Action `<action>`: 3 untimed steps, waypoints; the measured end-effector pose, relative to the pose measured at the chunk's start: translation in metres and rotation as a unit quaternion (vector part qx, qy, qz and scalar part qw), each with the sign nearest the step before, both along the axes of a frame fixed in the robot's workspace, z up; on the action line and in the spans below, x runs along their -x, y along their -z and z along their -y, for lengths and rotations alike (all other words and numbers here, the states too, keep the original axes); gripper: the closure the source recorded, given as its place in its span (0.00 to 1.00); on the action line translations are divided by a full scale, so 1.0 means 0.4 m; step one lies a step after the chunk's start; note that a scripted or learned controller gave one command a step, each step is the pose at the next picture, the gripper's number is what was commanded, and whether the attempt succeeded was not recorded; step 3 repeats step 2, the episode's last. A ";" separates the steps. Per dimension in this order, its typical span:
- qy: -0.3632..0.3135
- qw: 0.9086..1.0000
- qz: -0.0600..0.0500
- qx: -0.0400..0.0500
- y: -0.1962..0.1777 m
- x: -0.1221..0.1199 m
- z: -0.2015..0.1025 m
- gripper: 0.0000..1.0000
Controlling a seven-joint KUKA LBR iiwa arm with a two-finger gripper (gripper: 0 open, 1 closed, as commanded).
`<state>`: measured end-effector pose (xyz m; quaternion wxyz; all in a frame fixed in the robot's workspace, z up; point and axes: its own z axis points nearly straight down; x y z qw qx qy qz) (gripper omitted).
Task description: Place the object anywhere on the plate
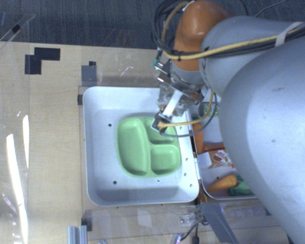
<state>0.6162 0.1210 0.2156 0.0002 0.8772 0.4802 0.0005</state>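
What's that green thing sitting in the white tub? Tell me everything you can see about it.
It is a light green plate, plastic by its look, with rounded corners and raised ridges dividing it into compartments: one long section on its left and smaller ones on its right. It lies flat on the floor of the left white bin, toward the bin's right side. The gripper hangs over its upper right corner; whether they touch cannot be told.
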 end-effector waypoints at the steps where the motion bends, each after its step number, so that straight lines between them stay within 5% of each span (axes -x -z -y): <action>1: -0.050 0.999 -0.001 0.000 0.034 0.101 -0.055 1.00; 2: -0.051 0.999 0.000 0.000 0.033 0.101 -0.055 0.00; 3: -0.051 0.999 0.000 0.000 0.033 0.101 -0.055 0.00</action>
